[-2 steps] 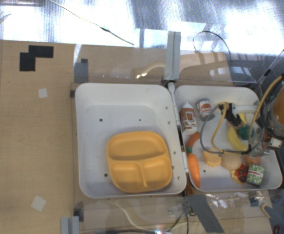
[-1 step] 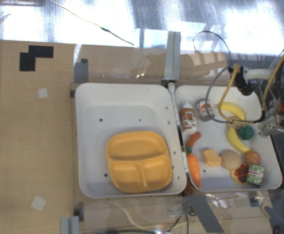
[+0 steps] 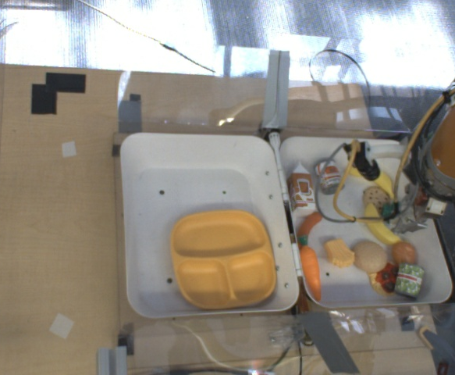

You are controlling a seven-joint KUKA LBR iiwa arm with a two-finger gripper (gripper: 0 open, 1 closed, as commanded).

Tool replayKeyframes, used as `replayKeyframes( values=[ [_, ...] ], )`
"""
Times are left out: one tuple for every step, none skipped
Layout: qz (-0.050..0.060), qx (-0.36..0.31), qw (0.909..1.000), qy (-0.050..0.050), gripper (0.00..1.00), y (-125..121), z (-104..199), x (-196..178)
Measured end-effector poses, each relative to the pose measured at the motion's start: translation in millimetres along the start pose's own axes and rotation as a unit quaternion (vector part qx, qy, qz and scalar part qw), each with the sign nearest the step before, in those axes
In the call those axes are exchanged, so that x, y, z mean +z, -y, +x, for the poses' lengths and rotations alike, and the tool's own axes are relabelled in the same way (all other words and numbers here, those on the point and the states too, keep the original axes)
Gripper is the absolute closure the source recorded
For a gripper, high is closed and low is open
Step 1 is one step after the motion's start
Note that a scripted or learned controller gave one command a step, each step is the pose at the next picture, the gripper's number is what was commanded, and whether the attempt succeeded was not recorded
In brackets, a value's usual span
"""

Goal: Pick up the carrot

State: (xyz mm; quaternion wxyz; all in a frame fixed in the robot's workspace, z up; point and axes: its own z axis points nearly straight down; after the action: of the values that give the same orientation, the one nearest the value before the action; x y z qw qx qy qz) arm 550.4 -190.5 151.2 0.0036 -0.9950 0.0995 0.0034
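The carrot (image 3: 311,271) lies along the left wall of the right bin (image 3: 442,286), near its front corner, orange with the thicker end toward the back. The arm reaches in from the right with its orange band at the frame edge. Its gripper (image 3: 405,216) hangs low over the right side of the same bin, just above a banana (image 3: 381,229) and well to the right of the carrot. Cables hide much of the gripper.
Around the carrot lie a red-orange sausage (image 3: 310,223), a cheese wedge (image 3: 339,252), a small carton (image 3: 301,191), a can (image 3: 330,176), a potato (image 3: 370,256), a cookie (image 3: 377,196) and a green cube (image 3: 409,280). The left bin (image 3: 145,170) holds a yellow divided plate (image 3: 223,258).
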Motion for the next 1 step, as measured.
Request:
replayKeyframes(
  values=[
    [-0.002,0.022,0.9997,-0.01,1.0,32.2,-24.2,-106.5]
  ],
)
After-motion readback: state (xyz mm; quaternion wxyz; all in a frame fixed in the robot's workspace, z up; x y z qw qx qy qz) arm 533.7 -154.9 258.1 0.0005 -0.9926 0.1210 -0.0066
